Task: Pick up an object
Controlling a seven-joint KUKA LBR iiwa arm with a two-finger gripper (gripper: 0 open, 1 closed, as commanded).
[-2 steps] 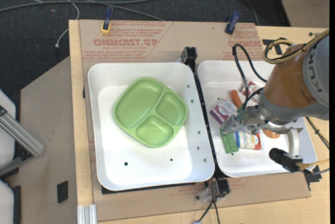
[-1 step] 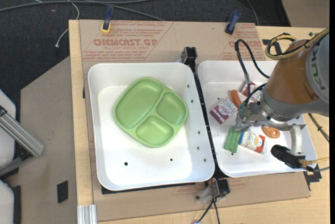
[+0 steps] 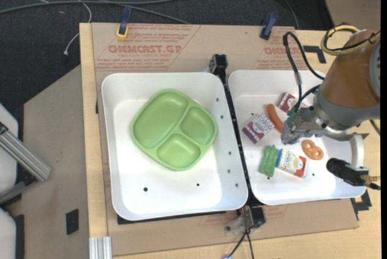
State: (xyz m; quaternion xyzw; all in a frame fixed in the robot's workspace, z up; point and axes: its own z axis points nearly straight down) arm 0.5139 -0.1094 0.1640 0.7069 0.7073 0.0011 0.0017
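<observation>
The grey metal claw (image 3: 294, 131) hangs low over the middle of the right-hand shallow white plastic bin (image 3: 266, 188), at the end of a grey arm with a glossy orange band (image 3: 351, 73) above the wrist. From this slanted view the fingertips are lost against the dark body of the claw, so how far it is parted cannot be told, and nothing can be seen caught in it.

Five small objects lie in that bin around the claw. Just to its upper left is an orange sausage-shaped piece (image 3: 275, 117), smooth and rounded, touching or nearly touching the claw's edge. Above it sits a small red and white packet (image 3: 285, 100). To the left lies a purple and white crinkled pouch (image 3: 259, 128), tilted. Below the claw rests a flat carton with a green end and a white and red printed body (image 3: 282, 162), lying on its side. Just to the right, partly under the claw housing, is a brown twisted pretzel-shaped toy (image 3: 312, 149).

The left-hand white bin (image 3: 121, 191) holds one pale green, matte plastic tray with three compartments (image 3: 174, 129), set at an angle near the middle. The two bins touch along a dark seam with black clips at each end. Both stand on a brown cardboard sheet printed in red (image 3: 145, 46), pinned by two blue clamps (image 3: 124, 16) at its far edge.
</observation>
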